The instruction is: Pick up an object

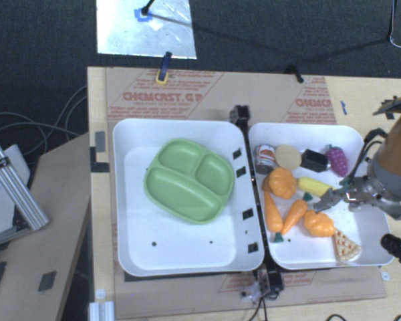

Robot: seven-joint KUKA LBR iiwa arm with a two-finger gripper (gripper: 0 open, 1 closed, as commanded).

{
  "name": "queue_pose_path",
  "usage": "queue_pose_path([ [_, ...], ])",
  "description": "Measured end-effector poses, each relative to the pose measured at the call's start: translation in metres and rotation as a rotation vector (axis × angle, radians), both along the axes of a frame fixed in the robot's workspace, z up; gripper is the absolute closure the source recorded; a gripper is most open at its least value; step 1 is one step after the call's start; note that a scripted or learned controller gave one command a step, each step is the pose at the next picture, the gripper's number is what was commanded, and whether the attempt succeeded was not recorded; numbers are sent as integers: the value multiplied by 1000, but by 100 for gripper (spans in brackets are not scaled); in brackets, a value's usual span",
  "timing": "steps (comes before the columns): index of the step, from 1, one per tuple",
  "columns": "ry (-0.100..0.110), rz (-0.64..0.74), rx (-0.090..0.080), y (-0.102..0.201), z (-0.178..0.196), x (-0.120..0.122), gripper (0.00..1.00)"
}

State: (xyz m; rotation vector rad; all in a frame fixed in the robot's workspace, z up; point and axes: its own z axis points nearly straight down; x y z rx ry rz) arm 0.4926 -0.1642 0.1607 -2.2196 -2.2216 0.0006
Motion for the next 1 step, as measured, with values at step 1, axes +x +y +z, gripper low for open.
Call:
queue_pose_path([
  [1,0,0,0,2,-46,9,0],
])
